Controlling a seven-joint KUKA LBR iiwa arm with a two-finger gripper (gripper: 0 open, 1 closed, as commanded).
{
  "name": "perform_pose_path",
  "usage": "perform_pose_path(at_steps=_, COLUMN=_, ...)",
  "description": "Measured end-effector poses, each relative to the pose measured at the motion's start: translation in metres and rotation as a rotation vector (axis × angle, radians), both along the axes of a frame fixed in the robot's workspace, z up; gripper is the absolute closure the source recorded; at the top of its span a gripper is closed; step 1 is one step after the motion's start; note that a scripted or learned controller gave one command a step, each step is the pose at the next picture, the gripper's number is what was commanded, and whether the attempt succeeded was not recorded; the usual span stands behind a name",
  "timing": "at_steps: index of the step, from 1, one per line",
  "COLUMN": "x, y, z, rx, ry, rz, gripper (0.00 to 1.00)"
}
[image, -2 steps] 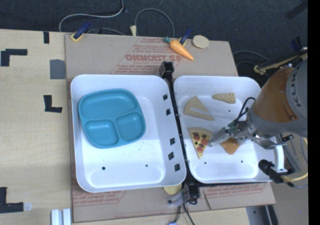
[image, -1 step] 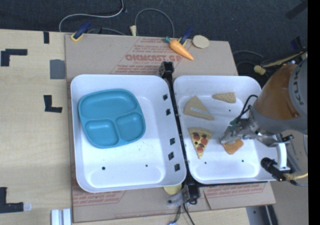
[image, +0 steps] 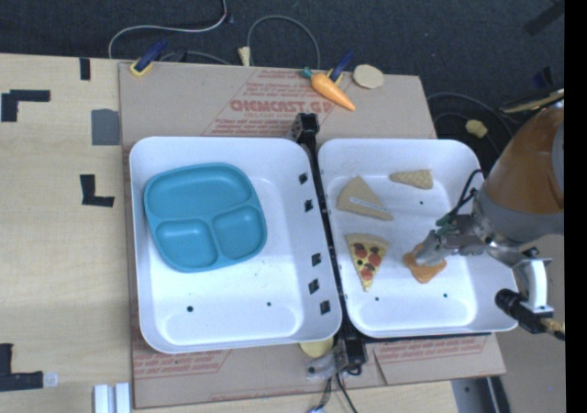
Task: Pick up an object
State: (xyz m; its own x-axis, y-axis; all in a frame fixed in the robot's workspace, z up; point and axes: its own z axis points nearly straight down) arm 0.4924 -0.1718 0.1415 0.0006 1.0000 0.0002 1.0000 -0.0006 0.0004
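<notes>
I read this as the closing-in step of a pick. In the right bin (image: 404,321), at the near side, my gripper (image: 431,253) is low over a small orange piece (image: 425,269), and its tip looks to be touching the piece's upper edge. From this slanted view I cannot tell whether the grip is released or clenched, so I won't claim a hold. The piece lies flat on the bin floor toward the right wall.

Next, as I judge it, the move calls for a firm closure on that thin, flat piece and then a straight lift. A piece this flat may slip out, so I'd watch that it rises with the tool.

Just left of it in the same bin lies a pizza slice (image: 367,260), and beyond that a pale wedge (image: 363,199). A small tan wafer (image: 412,180) sits toward the far wall.

The left bin (image: 229,329) holds a blue divided tray (image: 204,216), with nothing visible in its compartments.

Farther off, outside the bins on the cardboard (image: 183,99), a toy carrot (image: 331,91) and a pale round piece (image: 369,77) lie near the far edge.
</notes>
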Motion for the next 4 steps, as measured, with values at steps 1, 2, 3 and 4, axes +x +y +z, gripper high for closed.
perform_pose_path(at_steps=1, x=0.000, y=0.000, z=-0.002, rx=0.000, ry=0.002, rz=0.001, gripper=0.00)
perform_pose_path(at_steps=2, x=0.016, y=-0.027, z=-0.057, rx=-0.003, ry=0.000, rz=-0.001, gripper=0.00)
perform_pose_path(at_steps=3, x=0.018, y=-0.026, z=-0.044, rx=-0.006, ry=-0.007, rz=0.000, gripper=1.00)
perform_pose_path(at_steps=4, x=0.057, y=-0.051, z=0.031, rx=-0.005, ry=-0.007, rz=0.002, gripper=1.00)
